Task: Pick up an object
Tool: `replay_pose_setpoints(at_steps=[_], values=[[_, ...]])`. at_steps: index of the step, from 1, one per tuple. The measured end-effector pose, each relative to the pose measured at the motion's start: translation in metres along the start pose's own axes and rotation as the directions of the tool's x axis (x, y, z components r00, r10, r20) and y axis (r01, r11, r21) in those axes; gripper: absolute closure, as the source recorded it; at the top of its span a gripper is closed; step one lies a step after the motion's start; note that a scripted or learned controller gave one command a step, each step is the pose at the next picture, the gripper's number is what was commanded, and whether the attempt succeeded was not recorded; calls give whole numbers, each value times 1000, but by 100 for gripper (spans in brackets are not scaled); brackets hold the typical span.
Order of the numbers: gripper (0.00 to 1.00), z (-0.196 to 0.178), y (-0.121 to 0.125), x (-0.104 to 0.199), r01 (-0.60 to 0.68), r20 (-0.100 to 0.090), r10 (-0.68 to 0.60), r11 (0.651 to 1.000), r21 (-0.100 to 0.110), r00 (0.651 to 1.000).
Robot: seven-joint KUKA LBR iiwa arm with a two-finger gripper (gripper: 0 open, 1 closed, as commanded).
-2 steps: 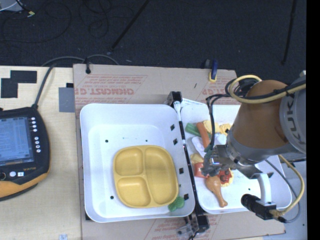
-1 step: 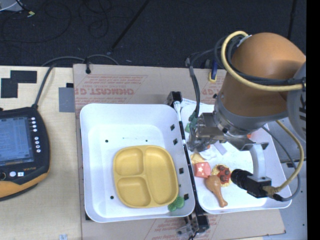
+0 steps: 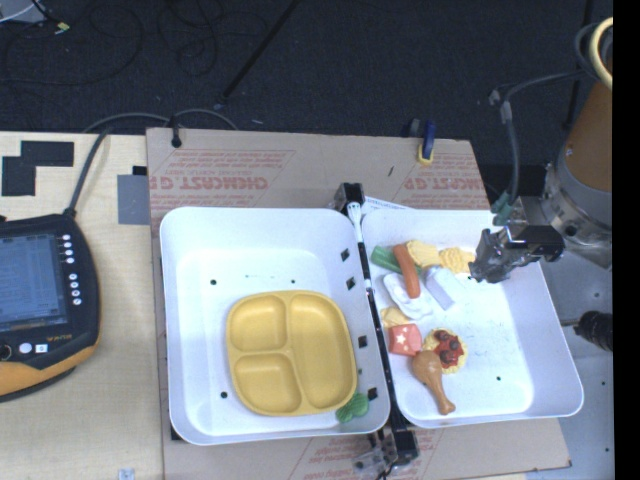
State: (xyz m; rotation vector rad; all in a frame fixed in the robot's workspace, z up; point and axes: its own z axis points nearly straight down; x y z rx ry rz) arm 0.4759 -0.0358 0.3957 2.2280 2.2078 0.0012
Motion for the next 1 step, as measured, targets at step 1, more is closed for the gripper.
replay_pose_setpoints(at_steps=[1], values=[[100,34,-1,58,14,-4,-14,1000,10,1000]])
